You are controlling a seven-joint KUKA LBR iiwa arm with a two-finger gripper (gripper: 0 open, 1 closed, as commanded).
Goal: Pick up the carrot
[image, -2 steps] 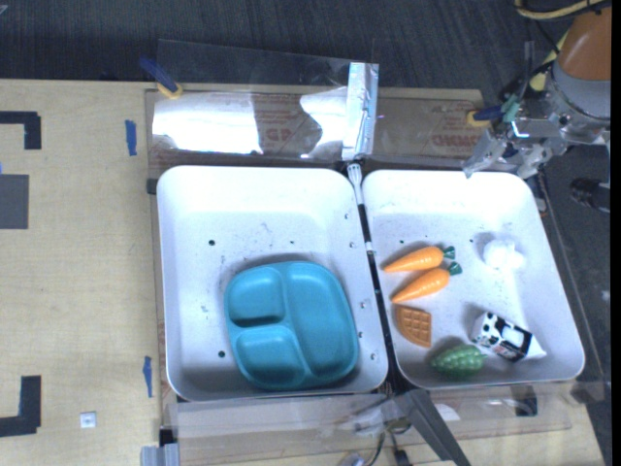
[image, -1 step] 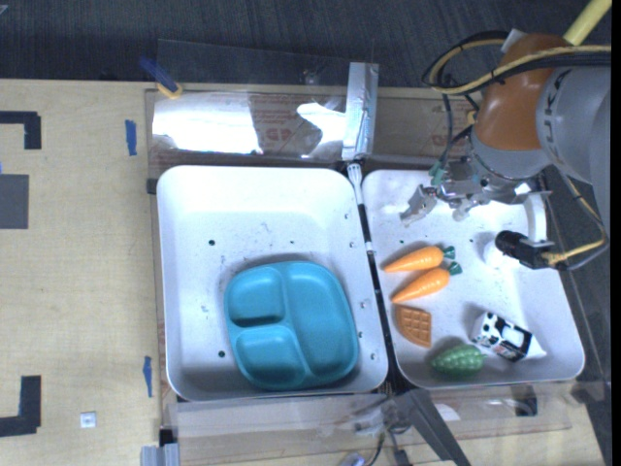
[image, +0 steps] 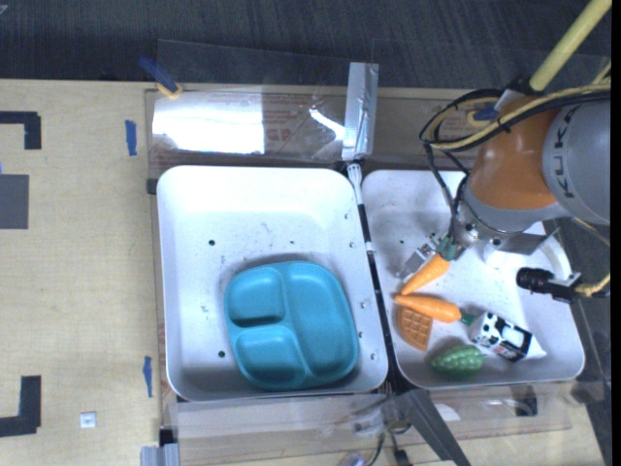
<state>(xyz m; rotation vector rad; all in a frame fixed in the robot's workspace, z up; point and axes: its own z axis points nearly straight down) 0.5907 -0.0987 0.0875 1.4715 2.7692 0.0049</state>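
right bin (image: 563, 362), near its left wall: two carrots. upper carrot (image: 425, 275) tilted, its top end at the hand (image: 448, 248); lower carrot (image: 432, 309) lies flat just below, touching a waffle (image: 414, 328). status: pick seemingly at grasp stage, lift not done. hand state: cannot tell, the arm's wrist covers it. contact with the carrot unclear. left bin (image: 194, 221): blue tray (image: 289, 323).
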